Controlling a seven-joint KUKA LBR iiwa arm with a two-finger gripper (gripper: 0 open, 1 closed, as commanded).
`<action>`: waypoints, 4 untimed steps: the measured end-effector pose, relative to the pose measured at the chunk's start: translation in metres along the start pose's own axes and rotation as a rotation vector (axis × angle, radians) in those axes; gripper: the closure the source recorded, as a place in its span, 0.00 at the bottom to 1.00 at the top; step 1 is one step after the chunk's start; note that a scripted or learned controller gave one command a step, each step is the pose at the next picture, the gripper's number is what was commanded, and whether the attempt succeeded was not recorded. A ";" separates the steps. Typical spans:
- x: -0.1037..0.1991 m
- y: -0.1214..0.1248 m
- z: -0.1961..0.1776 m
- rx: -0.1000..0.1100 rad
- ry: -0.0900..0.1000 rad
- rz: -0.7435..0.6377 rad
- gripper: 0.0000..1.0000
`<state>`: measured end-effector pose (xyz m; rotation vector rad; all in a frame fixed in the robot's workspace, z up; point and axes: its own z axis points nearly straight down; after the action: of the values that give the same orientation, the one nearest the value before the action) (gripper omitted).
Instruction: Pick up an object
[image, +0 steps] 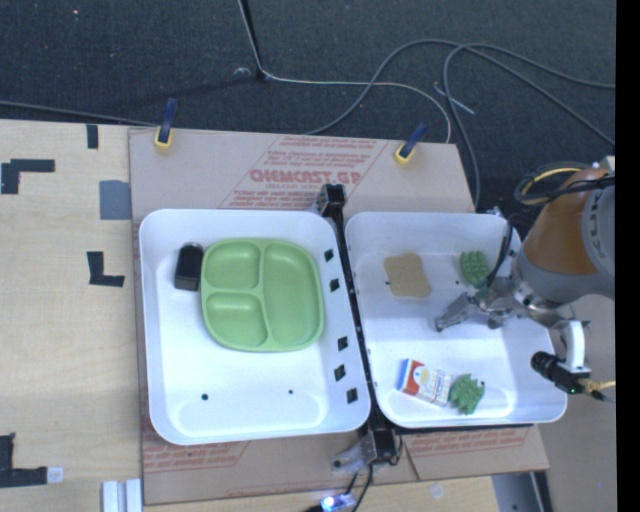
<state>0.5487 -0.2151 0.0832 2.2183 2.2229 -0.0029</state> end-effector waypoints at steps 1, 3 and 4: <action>-0.001 0.001 -0.013 -0.004 -0.003 0.000 1.00; 0.003 0.007 -0.133 -0.001 0.001 0.000 1.00; 0.003 0.008 -0.186 -0.004 0.000 0.000 1.00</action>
<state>0.5568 -0.2116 0.2687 2.2170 2.2210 0.0017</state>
